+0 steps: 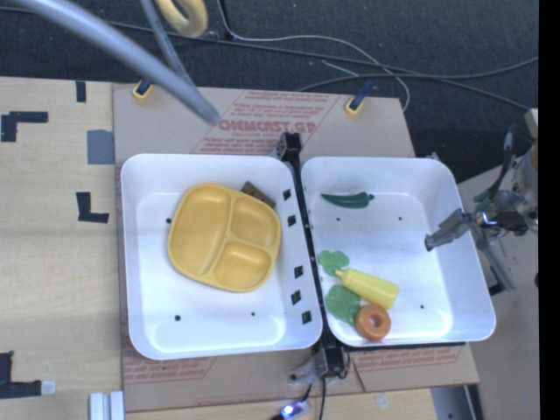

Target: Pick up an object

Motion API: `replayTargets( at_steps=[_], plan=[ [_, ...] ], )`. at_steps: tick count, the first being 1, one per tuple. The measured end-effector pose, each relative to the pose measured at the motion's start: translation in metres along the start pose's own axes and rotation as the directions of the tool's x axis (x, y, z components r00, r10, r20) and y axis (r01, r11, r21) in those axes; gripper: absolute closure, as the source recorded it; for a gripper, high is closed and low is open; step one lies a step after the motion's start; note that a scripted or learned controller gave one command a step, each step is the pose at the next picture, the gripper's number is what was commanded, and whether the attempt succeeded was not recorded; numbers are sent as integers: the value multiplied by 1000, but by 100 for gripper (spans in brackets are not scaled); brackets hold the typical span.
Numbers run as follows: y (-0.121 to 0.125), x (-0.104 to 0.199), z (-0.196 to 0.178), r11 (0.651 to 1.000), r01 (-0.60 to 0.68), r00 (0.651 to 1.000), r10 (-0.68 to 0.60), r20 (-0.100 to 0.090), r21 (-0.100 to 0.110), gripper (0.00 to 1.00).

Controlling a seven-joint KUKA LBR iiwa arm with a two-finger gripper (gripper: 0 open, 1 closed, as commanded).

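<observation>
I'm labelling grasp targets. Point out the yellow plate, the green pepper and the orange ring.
yellow plate [224, 236], camera view, central divider.
green pepper [346, 199], camera view, middle of its body.
orange ring [374, 323], camera view, its band.

We see our gripper [455, 227] as a grey metal assembly with dark, slender fingers [442, 234], thin rods and a pale fitting behind them.

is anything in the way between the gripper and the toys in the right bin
Nothing visible. The gripper sits over the right bin's right side, with bare white floor between it and the yellow corn, orange ring and green pepper.
</observation>
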State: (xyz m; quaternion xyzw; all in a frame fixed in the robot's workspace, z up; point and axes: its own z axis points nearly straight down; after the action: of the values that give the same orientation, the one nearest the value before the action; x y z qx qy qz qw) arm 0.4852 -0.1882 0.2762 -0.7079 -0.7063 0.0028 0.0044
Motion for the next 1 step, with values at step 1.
replayTargets(
  at_steps=[1],
  plan=[
    [2, 0, -5, 1000, 3, 1000, -3, 3, -9, 0]
  ],
)
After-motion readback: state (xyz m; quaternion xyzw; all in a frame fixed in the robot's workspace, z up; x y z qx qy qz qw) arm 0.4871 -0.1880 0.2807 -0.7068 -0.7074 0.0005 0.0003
